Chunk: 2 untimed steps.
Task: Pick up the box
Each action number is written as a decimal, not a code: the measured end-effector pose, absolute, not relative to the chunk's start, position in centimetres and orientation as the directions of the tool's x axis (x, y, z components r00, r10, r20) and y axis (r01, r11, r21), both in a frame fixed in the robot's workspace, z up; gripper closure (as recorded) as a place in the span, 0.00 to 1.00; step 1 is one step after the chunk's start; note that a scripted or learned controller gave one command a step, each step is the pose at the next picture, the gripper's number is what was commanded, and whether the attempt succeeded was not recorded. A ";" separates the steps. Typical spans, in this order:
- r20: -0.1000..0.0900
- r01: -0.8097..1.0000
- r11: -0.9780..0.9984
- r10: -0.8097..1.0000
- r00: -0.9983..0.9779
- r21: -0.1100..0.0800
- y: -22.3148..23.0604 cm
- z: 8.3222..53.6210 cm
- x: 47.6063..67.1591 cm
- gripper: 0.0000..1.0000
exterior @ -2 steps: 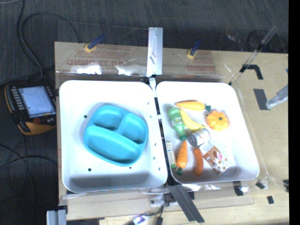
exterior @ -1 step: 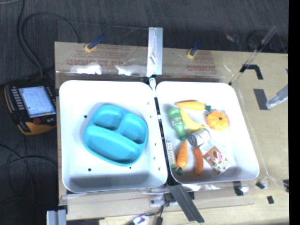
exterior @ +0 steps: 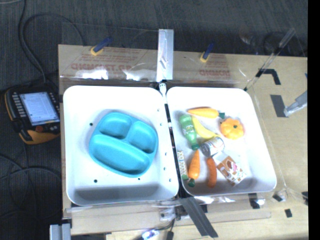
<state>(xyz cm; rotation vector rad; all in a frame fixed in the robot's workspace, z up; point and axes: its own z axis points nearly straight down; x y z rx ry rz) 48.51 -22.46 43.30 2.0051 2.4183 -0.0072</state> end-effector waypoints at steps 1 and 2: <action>-0.003 0.983 0.185 0.983 -0.185 -0.003 -22.5 43.3 48.5 0.00; -0.006 0.983 0.185 0.983 -0.185 -0.007 -22.5 44.1 48.7 1.00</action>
